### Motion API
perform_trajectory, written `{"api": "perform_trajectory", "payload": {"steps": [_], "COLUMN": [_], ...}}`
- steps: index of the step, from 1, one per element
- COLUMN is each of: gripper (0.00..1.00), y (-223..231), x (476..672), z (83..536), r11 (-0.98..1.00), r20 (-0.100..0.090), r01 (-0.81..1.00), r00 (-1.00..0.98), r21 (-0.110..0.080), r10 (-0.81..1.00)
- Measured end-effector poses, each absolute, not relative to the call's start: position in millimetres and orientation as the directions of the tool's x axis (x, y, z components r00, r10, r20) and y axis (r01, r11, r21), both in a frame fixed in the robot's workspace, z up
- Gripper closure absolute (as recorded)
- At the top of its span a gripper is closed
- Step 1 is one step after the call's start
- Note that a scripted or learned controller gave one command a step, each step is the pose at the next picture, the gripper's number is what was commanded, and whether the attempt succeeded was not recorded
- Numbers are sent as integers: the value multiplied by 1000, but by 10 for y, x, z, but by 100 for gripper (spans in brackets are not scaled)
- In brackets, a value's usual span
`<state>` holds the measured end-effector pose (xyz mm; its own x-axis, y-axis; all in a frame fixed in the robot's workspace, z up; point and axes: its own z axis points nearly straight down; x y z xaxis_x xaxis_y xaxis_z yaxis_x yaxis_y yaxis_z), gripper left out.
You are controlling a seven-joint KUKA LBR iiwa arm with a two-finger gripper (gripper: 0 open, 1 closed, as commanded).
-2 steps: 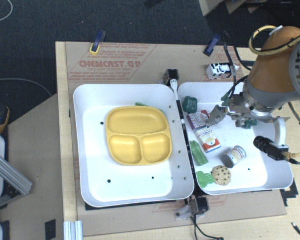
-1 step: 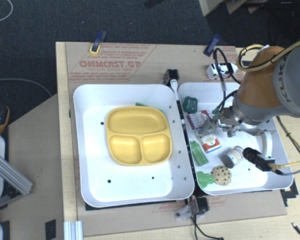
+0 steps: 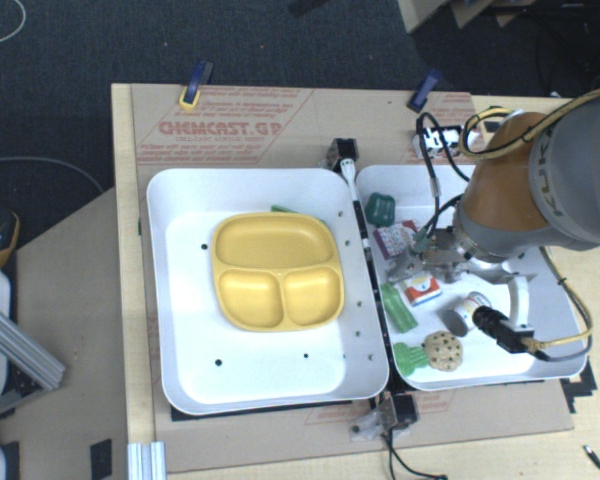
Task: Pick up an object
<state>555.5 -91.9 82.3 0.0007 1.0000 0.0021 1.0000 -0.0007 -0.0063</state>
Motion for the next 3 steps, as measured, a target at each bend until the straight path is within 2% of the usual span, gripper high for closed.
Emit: {"api": "perform_trajectory", "payload": {"steps": [1, 3], "gripper": [100, 100], "y": [-925, -849], "x": [5566, 5664], "z": [948, 1889], "r11": [-2, 1], "r20": [1, -1], "r01": [1000, 1000], "r00": [2, -1], "r21": [-1, 5], "r10": [1000, 1000]}}
